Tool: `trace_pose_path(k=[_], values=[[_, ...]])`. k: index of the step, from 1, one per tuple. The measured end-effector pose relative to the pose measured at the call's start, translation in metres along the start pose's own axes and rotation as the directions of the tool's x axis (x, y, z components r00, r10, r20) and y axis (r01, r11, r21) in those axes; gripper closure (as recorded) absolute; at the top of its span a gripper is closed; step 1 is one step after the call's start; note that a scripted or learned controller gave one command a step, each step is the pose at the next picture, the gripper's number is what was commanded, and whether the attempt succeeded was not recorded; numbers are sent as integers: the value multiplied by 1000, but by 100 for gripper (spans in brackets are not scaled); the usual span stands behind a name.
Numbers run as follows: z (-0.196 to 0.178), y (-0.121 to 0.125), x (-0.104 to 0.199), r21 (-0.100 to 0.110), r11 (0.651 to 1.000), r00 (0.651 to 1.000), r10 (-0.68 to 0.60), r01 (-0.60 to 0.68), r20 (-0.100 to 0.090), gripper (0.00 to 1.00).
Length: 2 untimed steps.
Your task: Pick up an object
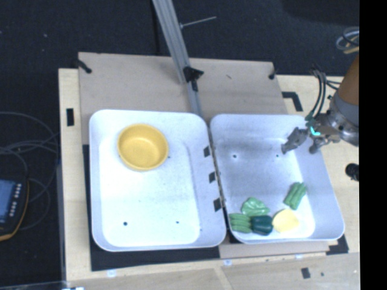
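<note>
In the camera view, the gripper hangs over the right bin, fingers apart and empty. The green ridged piece lies nearest below the fingers; the yellow lump and dark green piece cluster beyond. Crowding risks a glancing, failed grasp there.

A pale wooden tabletop is sitting on a dark floor. A grey metal pole is leaning across its back edge. A handheld screen with an orange edge is lying on the floor at the left, with black cables curling near it.
</note>
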<state>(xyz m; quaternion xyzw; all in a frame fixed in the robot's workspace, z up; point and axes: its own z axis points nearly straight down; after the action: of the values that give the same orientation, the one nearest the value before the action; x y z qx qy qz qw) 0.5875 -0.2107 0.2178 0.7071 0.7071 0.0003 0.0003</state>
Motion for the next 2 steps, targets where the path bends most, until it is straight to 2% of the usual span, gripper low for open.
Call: trace_pose_path(k=[1, 2], values=[[0, 0, 0, 0, 1000, 1000, 0, 0, 0, 0], [43, 3, 4, 4, 1000, 1000, -1, 1, 0, 0]])
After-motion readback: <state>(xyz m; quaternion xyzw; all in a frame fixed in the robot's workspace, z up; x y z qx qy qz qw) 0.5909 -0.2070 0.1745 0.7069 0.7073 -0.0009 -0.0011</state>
